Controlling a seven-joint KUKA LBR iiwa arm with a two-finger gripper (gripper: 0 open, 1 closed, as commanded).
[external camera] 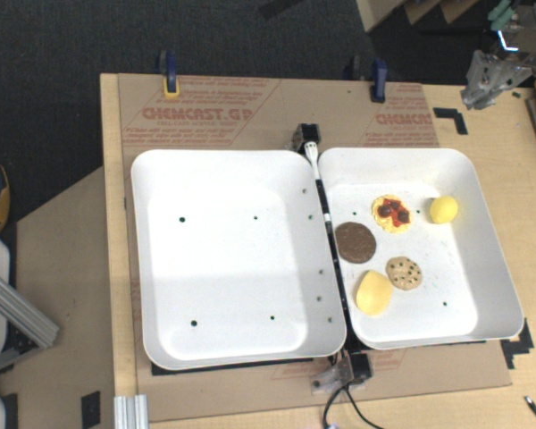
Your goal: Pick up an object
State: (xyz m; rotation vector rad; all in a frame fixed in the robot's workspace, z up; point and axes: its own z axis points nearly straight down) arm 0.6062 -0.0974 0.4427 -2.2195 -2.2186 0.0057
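The right bin (464, 266) holds several food-like items. A dark brown round cookie (355, 241) lies near the bin's left wall. A small yellow tart with red topping (392, 213) sits beside a yellow ball (443, 209). A chocolate-chip cookie (404, 273) lies next to a yellow lemon-shaped piece (372, 293). My gripper (493, 77) hangs at the upper right, beyond the far right corner of the right bin and well away from every item, with nothing seen in it.
The left bin (219, 257) sits against the right bin on a brown board (250, 105). Two clamps (169, 71) (379, 79) hold the board's far edge. A metal rail (18, 311) lies at the left.
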